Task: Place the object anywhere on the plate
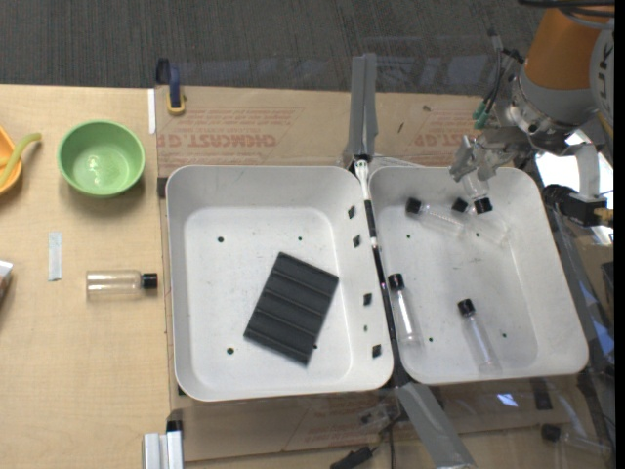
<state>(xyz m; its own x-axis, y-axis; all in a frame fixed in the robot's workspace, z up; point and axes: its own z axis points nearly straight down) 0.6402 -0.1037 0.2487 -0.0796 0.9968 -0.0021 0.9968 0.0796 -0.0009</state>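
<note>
While the gripper hovers at the right bin's far edge, jaw state unclear.
Nearest vial lies just below; the dark plate sits far left.

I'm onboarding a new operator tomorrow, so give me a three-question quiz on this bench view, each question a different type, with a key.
1. True or false: the dark ribbed plate lies in the left bin.
2. Multiple choice: where does the claw hang? A) over the green bowl B) over the far edge of the right bin C) over the plate
3. Fill in: the clear vial on the wooden bench, outside the bins, lies nearest the ____ bin.

Key: 1 true; 2 B; 3 left
</note>
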